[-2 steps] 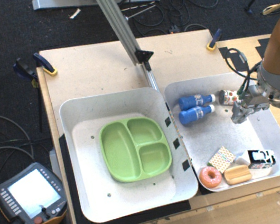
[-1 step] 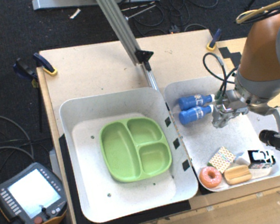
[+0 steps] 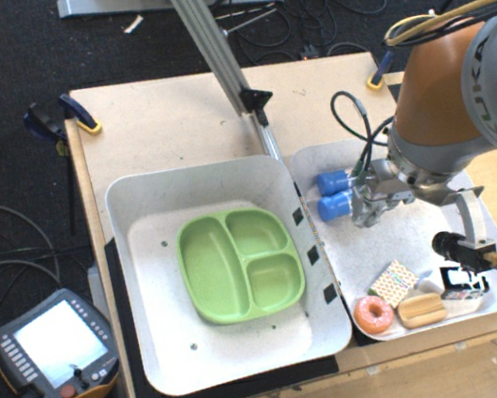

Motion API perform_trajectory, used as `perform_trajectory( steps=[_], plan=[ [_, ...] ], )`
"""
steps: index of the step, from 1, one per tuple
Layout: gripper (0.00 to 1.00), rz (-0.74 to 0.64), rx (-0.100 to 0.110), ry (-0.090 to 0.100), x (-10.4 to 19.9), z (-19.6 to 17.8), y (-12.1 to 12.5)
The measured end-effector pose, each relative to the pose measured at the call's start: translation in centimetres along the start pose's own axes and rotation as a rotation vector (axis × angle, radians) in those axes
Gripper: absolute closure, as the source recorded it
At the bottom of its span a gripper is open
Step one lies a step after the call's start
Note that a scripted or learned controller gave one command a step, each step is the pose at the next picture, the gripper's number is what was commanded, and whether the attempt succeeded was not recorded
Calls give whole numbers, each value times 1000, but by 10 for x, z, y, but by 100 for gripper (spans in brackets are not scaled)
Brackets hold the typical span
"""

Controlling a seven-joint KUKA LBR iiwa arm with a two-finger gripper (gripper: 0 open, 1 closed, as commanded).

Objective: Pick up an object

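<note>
Starting at the left bin (image 3: 137,213), found a green plate (image 3: 241,263) lying at its middle. Found by the right bin's (image 3: 408,241) left edge two blue rolls (image 3: 332,196) side by side, the gripper (image 3: 368,203) just right of them; could not tell whether open, closed or holding. Noted along that bin's near edge a donut (image 3: 374,314), a speckled card (image 3: 395,282) and a tan block (image 3: 420,310).

The arm (image 3: 469,97) is grey with a broad orange band; black cables loop at ten o'clock above its metal tool (image 3: 370,200).
</note>
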State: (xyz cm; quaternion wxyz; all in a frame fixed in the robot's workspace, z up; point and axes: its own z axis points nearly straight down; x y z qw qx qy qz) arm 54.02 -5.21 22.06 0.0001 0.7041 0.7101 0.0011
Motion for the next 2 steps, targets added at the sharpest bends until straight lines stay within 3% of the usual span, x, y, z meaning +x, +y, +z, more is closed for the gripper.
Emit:
perform_trajectory(
  steps=[2],
  plan=[
    [100,0,0,0,113,-23,13]
  ],
)
